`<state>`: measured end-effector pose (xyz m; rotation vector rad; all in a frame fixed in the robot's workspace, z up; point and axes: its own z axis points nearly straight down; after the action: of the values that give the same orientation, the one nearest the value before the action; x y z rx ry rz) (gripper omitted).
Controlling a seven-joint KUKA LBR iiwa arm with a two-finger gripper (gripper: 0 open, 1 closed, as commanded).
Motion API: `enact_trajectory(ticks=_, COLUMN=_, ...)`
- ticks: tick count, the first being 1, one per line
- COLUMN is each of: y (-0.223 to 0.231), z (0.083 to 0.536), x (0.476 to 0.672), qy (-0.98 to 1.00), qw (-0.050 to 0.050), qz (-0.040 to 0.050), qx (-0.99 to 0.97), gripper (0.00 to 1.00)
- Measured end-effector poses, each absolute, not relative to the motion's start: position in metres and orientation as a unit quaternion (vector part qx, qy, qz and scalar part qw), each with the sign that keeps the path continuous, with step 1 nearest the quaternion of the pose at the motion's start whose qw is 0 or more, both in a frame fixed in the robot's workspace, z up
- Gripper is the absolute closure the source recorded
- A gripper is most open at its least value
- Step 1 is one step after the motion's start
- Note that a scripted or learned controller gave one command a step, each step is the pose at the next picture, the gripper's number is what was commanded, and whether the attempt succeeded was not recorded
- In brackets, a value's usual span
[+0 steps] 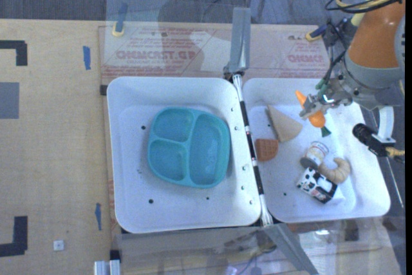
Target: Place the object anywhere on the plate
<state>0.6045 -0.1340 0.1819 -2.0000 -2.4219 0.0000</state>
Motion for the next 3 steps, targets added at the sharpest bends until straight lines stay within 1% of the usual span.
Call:
enact_trajectory(ticks=1, y=-0.078, z=0.182, x=0.633, qy=-0.785, qw=0.0, qz=0.0002, qx=-0.62, gripper=1.0)
enact_trajectory(ticks=2, y=-0.005, z=0.188, x=0.606, qy=-0.825, qw=0.001, qz=0.0008, qx=-0.566, gripper=1.0)
enact_trajectory(ticks=3, y=0.059, z=0.182, x=0.58, qy=-0.837, qw=0.002, qz=0.0011, qx=-0.547, gripper=1.0)
